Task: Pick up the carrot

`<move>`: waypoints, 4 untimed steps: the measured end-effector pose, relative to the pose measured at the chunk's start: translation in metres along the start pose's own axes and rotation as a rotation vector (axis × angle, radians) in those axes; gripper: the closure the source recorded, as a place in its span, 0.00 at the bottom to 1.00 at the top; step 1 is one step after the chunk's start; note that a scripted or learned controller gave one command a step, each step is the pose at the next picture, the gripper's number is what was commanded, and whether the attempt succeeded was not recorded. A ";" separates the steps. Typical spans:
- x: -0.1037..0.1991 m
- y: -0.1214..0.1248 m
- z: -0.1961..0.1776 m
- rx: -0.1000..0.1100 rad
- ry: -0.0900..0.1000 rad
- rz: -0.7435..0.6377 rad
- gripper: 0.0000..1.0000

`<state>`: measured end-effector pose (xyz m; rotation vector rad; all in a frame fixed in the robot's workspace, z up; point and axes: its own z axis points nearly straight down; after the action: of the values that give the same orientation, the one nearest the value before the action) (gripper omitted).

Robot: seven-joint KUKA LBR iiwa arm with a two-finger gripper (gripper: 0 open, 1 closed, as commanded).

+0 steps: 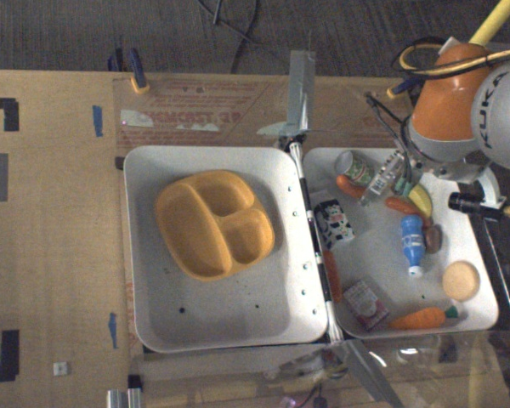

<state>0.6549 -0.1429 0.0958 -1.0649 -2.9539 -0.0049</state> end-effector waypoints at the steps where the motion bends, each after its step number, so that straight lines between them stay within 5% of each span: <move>1: 0.047 -0.021 -0.092 0.001 -0.003 -0.471 1.00; 2: 0.000 -0.105 -0.053 0.001 -0.003 -0.416 1.00; 3: 0.070 -0.049 0.006 0.000 -0.013 -0.712 1.00; 4: 0.071 -0.050 0.008 0.000 -0.008 -0.711 0.00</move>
<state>0.5683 -0.1356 0.0876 0.0306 -3.1482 -0.0009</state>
